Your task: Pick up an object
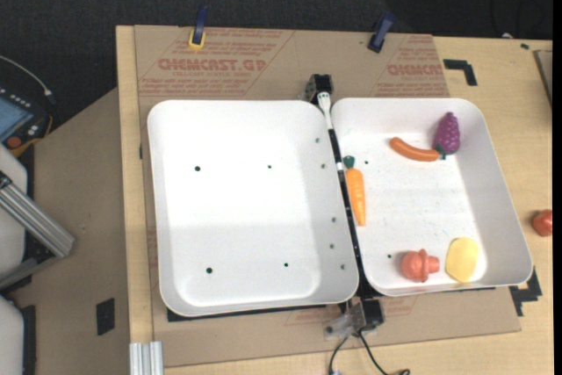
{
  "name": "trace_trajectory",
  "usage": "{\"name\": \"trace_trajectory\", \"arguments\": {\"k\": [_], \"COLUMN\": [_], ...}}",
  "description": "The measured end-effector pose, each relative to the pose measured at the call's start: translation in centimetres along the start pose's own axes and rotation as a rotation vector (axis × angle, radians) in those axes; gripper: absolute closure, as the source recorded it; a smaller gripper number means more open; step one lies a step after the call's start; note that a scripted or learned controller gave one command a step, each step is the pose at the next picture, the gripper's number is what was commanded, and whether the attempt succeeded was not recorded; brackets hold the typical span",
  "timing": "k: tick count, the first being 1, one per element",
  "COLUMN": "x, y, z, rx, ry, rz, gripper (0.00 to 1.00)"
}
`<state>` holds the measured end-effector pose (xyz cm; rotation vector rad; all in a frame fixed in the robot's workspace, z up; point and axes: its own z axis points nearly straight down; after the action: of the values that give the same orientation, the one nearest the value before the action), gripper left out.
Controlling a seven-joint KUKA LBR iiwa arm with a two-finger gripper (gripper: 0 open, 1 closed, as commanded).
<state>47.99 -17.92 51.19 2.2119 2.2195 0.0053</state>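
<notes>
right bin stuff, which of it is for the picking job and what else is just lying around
For the job: carrot, sausage, purple grapes, yellow lemon, red toy, all in the right bin.

Lying about: left bin, blue clamps, orange item on the bench.

A small rounded orange-red shape (543,223) is cut off at the right frame edge. Whether it is part of the arm cannot be determined.

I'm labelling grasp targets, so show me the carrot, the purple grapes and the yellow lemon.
carrot (356,198): camera view, middle of its orange body.
purple grapes (447,133): camera view, centre of the bunch.
yellow lemon (463,259): camera view, middle of the fruit.
</notes>
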Motion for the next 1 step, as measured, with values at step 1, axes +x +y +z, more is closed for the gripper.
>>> {"name": "trace_trajectory", "arguments": {"k": [1], "x": [6.44], "y": [0.05], "z": [-2.51], "rx": [0.001], "ry": [0.002], "rz": [-0.001], "gripper": [0.00]}}
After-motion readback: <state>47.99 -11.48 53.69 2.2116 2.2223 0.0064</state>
